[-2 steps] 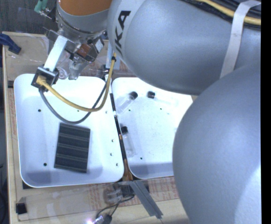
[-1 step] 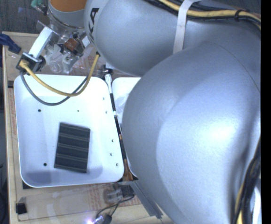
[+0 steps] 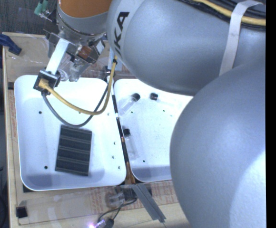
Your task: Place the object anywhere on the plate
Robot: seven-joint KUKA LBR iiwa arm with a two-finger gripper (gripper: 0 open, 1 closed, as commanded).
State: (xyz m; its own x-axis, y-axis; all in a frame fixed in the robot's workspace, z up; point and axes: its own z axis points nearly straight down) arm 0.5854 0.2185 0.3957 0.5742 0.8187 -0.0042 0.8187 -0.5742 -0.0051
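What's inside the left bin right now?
The left bin holds a dark ridged plate lying flat near its front. The gripper and its looping cable hang over the back, hiding the floor beneath them.

Dark ribbed plate [image 3: 74,151], white bins [image 3: 26,127]

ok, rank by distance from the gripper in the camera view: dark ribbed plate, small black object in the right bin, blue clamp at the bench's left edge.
1. blue clamp, left of the gripper
2. dark ribbed plate, left bin, below
3. small black object, right bin
1 and 2 are close to call.
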